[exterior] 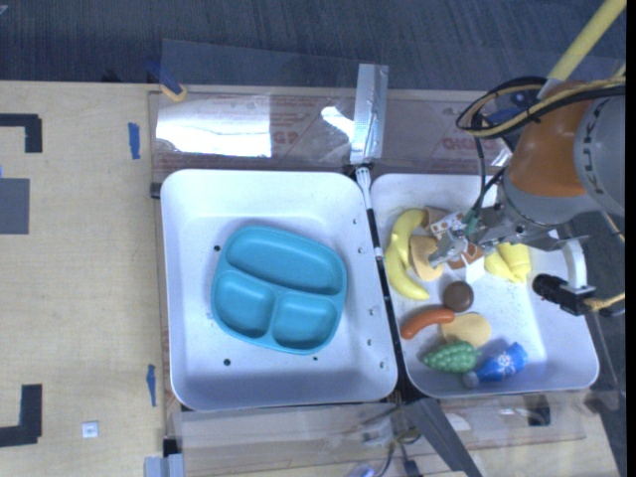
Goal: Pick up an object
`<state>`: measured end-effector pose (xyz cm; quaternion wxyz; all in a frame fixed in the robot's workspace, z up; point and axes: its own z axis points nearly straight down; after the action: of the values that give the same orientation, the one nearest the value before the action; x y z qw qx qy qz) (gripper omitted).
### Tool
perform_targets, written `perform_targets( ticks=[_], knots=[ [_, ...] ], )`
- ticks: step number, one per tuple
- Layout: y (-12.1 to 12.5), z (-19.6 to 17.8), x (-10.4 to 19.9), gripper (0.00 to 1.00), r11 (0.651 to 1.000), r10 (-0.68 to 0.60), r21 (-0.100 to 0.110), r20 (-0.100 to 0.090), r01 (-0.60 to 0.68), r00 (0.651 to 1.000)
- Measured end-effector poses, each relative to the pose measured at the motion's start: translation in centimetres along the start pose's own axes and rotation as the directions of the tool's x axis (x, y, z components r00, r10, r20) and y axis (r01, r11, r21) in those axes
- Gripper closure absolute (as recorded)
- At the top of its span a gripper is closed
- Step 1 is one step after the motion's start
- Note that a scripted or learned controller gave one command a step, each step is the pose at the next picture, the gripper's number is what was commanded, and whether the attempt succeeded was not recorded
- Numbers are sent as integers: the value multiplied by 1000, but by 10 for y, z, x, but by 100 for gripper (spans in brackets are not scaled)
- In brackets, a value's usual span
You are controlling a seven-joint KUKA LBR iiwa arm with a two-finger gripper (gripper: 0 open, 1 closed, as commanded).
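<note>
Camera view, looking down on a light wooden bench with black corner marks and small bits of blue tape. Dark blue-grey floor along the top. A shiny clear sheet just behind the bins.

Two white bins side by side on the bench. In the left bin, one blue plate with three parts, lying flat near the middle.

In the right bin, a heap of small toy foods, all close together. A banana on the left side, curved along the wall. A yellow thing on the far right of the heap. A brown ball in the middle. Just below it, a red sausage touching a yellow lump. At the front, a bumpy green toy right beside a blue bottle.

Grey arm with an orange band, reaching in from the right over the right bin. Gripper low over the back of the heap, just beside the banana and above a tan piece. Grip loose or tight: cannot tell. Nothing seen held.
</note>
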<state>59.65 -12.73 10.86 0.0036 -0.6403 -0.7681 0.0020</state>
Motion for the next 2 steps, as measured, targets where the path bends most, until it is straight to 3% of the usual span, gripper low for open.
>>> perform_targets(
  ticks=[1, 2],
  knots=[
    [10, -6, -6, 0, 1000, -11, -11, 4, 11, 1000],
    [11, -17, -6, 100, 1000, -11, -16, 6, 11, 1000]
  ],
)
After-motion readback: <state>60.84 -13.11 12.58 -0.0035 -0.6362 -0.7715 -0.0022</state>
